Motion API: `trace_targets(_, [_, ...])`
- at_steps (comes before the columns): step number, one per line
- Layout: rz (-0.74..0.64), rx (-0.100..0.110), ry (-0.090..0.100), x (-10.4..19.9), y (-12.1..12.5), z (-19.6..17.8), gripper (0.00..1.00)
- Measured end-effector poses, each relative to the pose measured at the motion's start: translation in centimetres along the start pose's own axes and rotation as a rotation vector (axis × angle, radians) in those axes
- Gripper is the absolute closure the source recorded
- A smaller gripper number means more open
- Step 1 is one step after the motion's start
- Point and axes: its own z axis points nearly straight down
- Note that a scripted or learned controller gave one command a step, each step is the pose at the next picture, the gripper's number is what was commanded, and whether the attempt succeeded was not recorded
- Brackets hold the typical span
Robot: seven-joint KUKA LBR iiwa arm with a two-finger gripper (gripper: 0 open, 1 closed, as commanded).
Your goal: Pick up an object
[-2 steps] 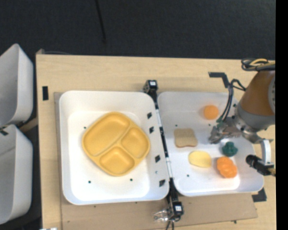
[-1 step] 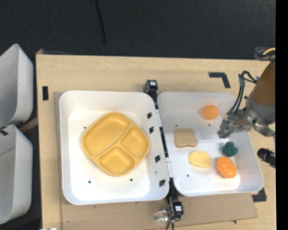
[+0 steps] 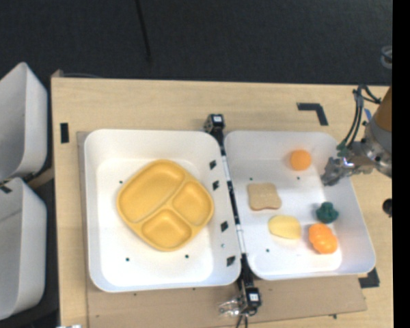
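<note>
Orange ball (image 3: 300, 159) lies near the tool (image 3: 331, 170); its grip state unclear.

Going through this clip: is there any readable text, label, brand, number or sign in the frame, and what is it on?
None can be read.
Yellow divided plate in the left bin: plain, no print.
Toast slice, orange ball, yellow piece, green piece and orange piece in the right bin: unmarked.
Black marks on the bench: shapes, not letters.
Pincer: too blurred to show any label.

Glossy white plastic bins (image 3: 157, 268), pale wood bench (image 3: 143, 101)
</note>
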Motion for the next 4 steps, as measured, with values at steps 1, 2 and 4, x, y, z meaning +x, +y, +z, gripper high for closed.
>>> trace_targets(1, [-0.003,0.005,0.003,5.8,0.5,-0.3,1.0])
trace_targets(2, [-0.003,0.006,0.003,11.1,2.0,0.3,1.0])
trace_targets(4, [-0.004,0.004,0.004,21.7,4.8,-0.7,1.0])
